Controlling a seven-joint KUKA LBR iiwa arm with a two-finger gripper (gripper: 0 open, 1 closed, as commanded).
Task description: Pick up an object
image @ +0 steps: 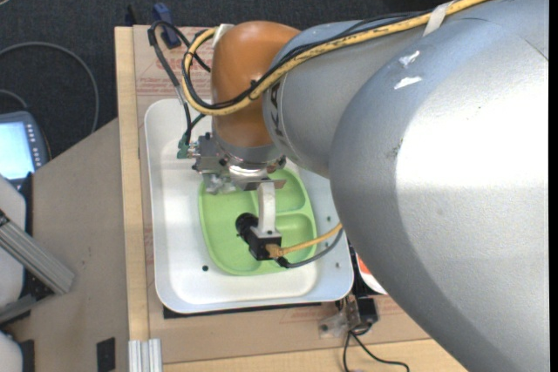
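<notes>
White bin (166, 213), the left one on the bench (131, 187): shallow, rounded corners, glossy floor. We count one thing in it, a green tray (218, 241). The tray lies flat on the bin floor, from the middle toward the bin's right side, with bare white floor to its left and along the near edge.

Green tray, appearance: pale lime plastic, rounded outline, raised rim. Low ridges split it into compartments. We see a larger well on the left and two smaller wells stacked on the right. We see nothing lying in these wells. Its far end is hidden under the robot's wrist, so we cannot tell the full outline.

Gripper (230, 179): sits directly over the far part of the tray, below the orange band of the arm (418, 144). From this angle the wrist covers its tip. We cannot tell whether it is open or closed, nor whether it touches the tray.

The grey arm body covers the right side of the bench.

Off the bench, left edge: a lit screen (17, 148) over dark carpet.
</notes>
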